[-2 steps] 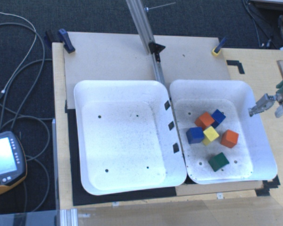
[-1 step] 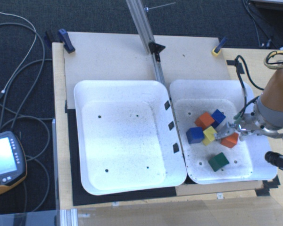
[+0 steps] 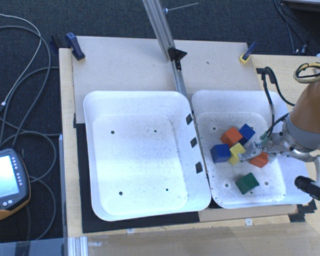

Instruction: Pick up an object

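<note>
The right bin [image 3: 266, 106] holds several small blocks. An orange block [image 3: 232, 136] and a blue block [image 3: 247, 132] lie at the back of the cluster. A larger blue block [image 3: 221, 153] and a yellow block [image 3: 237, 151] sit in front of them. A green block [image 3: 247, 183] lies apart, nearer the front wall. My gripper [image 3: 252, 154] reaches in from the right and is low in the bin, between the yellow block and an orange-red block [image 3: 260, 160], which it partly covers.
The left bin [image 3: 96, 105] stands beside the right one, with black clips [image 3: 193, 142] along their shared rim. A slanted metal pole [image 3: 161, 25] rises behind the bins. A black cable [image 3: 268, 89] loops over the right bin's back corner.
</note>
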`<action>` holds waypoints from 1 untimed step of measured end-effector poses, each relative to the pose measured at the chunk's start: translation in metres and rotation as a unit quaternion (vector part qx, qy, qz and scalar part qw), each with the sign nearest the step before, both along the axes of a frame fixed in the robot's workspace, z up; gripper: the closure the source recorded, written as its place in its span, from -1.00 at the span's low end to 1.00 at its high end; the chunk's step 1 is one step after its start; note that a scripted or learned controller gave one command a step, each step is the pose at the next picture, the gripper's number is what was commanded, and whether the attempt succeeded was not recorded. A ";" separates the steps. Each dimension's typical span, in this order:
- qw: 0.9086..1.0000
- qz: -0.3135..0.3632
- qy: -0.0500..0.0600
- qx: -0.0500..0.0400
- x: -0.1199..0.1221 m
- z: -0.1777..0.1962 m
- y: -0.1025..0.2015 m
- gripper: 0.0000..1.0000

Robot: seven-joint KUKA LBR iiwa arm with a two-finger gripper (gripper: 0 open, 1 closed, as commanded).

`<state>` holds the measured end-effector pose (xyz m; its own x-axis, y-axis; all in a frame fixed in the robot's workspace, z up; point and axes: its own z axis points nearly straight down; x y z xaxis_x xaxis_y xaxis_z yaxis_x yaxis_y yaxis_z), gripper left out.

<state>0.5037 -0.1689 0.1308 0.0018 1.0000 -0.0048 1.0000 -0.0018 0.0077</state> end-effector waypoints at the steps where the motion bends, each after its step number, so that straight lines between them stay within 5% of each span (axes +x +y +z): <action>1: 1.000 0.001 -0.001 0.000 0.000 0.010 0.001 1.00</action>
<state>0.5041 -0.1676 0.1406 0.0007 1.0000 -0.0045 1.0000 -0.0006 0.0093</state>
